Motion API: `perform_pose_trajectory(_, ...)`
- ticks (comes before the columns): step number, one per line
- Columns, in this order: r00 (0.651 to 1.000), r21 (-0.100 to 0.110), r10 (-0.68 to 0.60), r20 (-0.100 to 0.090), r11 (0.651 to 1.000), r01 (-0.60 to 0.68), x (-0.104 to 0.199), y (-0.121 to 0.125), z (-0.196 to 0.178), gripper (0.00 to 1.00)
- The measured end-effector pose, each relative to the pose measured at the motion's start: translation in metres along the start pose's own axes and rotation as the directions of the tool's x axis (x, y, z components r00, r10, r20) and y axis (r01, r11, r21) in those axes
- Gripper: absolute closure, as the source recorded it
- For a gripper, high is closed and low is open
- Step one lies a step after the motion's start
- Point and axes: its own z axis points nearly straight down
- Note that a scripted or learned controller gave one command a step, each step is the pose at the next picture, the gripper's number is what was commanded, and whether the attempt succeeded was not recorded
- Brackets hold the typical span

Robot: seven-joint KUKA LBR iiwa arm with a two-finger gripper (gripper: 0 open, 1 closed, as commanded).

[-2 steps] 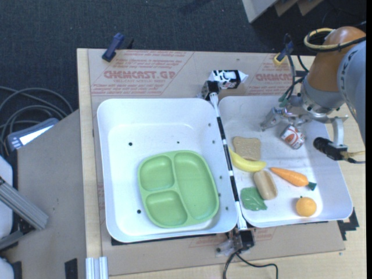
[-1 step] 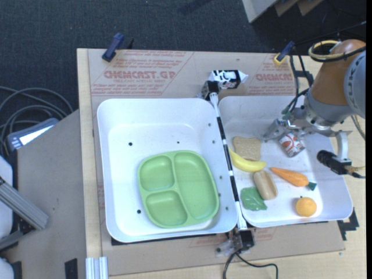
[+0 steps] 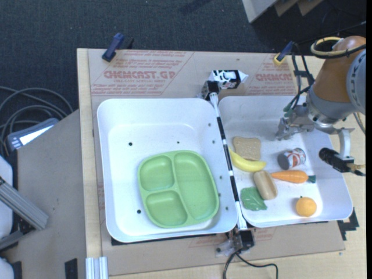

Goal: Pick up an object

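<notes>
6 small items lie in the right bin (image 3: 343, 205), all below and left of the gripper (image 3: 286, 128). Nearest is a tin can (image 3: 292, 157) on its side, long axis tilted slightly up to the right. Carrot (image 3: 289, 177) just under it, long axis level. Further off: bread slice (image 3: 248, 147), banana (image 3: 246, 163), bread roll (image 3: 265, 185), orange (image 3: 306, 206). Green leaf (image 3: 252, 199) at bin corner. Left bin (image 3: 110, 156) holds a green 3-part plate (image 3: 177, 188). Gripper opening: cannot tell; nothing seen held.

The board (image 3: 174, 74) under the bins (image 3: 116, 156) bears red print reading "CHEMCAST", twice; the smaller lines beneath are unreadable.
</notes>
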Motion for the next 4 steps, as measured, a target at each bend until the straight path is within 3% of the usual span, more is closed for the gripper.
perform_pose_trajectory(1, 1.000, 0.000, 0.000, 0.000, 1.000, 0.000, 0.000, 0.000, 0.000, 0.00)
perform_pose_trajectory(2, 1.000, 0.003, 0.001, 0.000, 1.000, -0.001, -0.011, -0.079, 0.011, 0.00)
perform_pose_trajectory(3, 1.000, -0.001, 0.001, 0.001, 1.000, -0.001, -0.011, -0.078, 0.000, 1.00)
perform_pose_trajectory(4, 1.000, -0.001, -0.002, -0.002, 1.000, 0.002, 0.061, -0.073, 0.009, 1.00)
